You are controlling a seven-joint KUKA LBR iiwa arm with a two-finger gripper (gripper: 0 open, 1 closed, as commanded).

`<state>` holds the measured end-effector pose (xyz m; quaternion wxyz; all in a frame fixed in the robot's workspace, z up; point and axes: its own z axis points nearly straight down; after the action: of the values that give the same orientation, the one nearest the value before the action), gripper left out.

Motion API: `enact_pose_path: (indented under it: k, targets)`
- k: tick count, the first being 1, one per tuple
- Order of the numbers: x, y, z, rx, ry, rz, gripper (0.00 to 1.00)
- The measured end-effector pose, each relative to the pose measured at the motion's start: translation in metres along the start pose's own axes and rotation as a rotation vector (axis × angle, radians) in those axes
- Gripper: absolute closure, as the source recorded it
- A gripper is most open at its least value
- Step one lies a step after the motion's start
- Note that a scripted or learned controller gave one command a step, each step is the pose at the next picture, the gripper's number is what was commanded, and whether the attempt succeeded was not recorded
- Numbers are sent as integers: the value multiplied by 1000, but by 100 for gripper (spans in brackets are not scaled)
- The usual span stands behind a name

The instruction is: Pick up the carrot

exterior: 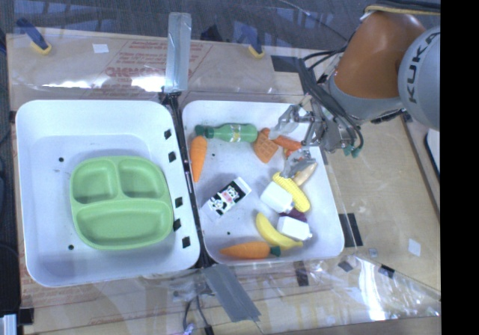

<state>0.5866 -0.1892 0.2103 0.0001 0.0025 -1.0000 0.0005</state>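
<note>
Two white bins sit side by side below me; the left bin (30, 176) holds a green divided plate (120, 203). My pincer (310, 131) hangs over the upper right part of the right bin (224, 113), and I cannot tell from here how far it is parted or whether anything is caught in it. A carrot (197, 158) lies along the right bin's left wall, just under a green bottle (227, 132). Another carrot (245, 250) rests at the front wall beside a banana (271, 231). A small black-and-white carton (227, 197) lies between them, apart from both.
</note>
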Motion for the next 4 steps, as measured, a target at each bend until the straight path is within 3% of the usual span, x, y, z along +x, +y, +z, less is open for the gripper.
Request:
enact_pose_path:
  k: [1,2,3,4]
  targets:
    - [-26,14,120,-3,5,-36,0]
    - [-29,15,105,-1,-4,-44,100]
    - [-27,102,-14,0,-13,-231,100]
    - [-7,151,18,-2,1,20,100]
